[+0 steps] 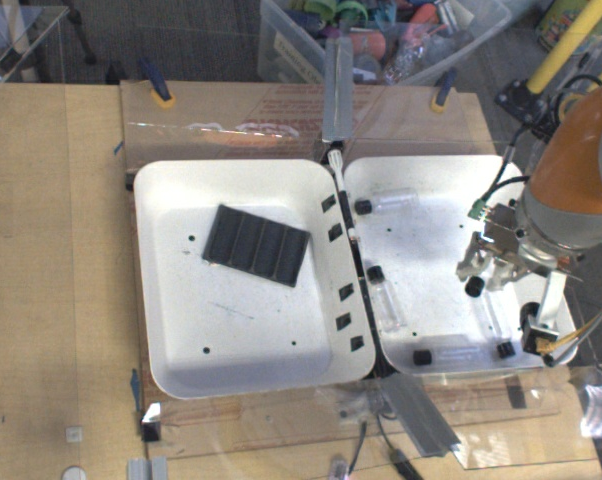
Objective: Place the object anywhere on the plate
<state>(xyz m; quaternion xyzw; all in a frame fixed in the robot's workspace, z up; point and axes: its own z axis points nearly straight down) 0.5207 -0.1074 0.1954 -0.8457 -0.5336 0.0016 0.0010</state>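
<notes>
I see a dark ribbed plate [256,245] lying in the left bin [171,193], and I cannot tell the gripper's [501,268] state over the right bin [421,218].

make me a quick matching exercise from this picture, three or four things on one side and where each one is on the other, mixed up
Things:
1. dark grey ribbed rectangular plate
2. claw of the grey arm
3. clear plastic tub of colourful toys
4. blue clamp

Places:
A. behind the bins, at the top of the view
B. in the left white bin
C. on the cardboard's far left edge
D. above the right white bin

Pairs: 1-B, 2-D, 3-A, 4-C
</notes>
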